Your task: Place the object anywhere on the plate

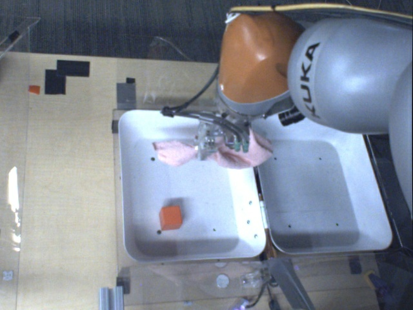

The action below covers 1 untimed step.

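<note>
A small orange-red cube [171, 217] lies on the floor of the left bin [135, 192], near its front left. A flat pink plate [173, 153] lies at the back of that bin, its right part reaching the wall shared with the right bin. My gripper [208, 144] hangs over the middle of the pink plate and covers part of it. The cube sits well apart from the gripper, toward the front of the bin. The arm's orange band and grey wrist hide the gripper's upper part.
The right bin [322, 199] stands beside the left one, partly under the large grey arm [348, 63]. A black cable [187, 105] runs from the wrist over the left bin's back rim. Black and orange markers [61, 76] lie on the bench at far left.
</note>
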Tool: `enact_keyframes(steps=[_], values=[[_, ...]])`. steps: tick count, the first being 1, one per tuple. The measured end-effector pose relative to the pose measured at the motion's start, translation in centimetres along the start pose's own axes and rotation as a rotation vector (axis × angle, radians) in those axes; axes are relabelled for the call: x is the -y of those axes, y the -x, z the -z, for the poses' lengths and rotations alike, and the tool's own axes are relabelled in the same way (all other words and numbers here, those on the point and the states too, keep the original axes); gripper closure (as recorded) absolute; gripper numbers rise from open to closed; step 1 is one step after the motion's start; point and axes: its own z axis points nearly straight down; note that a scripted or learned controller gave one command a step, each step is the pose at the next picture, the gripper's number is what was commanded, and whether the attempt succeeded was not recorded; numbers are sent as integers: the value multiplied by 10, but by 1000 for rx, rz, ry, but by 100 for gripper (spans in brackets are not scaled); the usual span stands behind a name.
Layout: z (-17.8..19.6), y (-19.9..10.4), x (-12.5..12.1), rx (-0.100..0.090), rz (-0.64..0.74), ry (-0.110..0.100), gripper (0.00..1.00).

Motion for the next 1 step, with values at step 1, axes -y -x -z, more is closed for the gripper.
enact_keyframes(steps=[1], values=[[0,0,0,0,0,0,0]])
